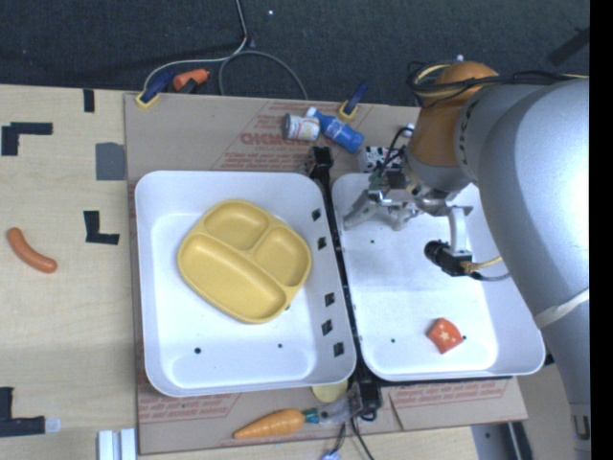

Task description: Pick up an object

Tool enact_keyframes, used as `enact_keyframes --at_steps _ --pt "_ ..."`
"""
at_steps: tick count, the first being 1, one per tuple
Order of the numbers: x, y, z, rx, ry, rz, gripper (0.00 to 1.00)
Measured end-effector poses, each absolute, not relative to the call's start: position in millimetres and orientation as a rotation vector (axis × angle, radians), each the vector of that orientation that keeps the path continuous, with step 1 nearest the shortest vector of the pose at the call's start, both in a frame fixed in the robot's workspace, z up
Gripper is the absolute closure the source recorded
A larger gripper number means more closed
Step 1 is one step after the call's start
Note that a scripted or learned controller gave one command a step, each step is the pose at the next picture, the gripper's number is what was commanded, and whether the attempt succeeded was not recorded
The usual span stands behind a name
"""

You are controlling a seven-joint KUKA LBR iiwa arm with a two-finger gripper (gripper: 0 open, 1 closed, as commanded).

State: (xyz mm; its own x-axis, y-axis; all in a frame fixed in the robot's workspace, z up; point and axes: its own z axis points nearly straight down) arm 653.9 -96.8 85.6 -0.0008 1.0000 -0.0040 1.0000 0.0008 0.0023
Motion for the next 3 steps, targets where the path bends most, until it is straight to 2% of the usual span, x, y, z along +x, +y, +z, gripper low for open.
enact_keyframes --at_steps 1,2,3 --pt "668.1 -97.4 85.1 2.219 2.225 -0.007 0.0" --pt "649.6 -94.1 85.8 2.218 2.22 0.0 0.0" --pt "659.8 -93.6 85.4 2.218 2.223 0.0 0.0"
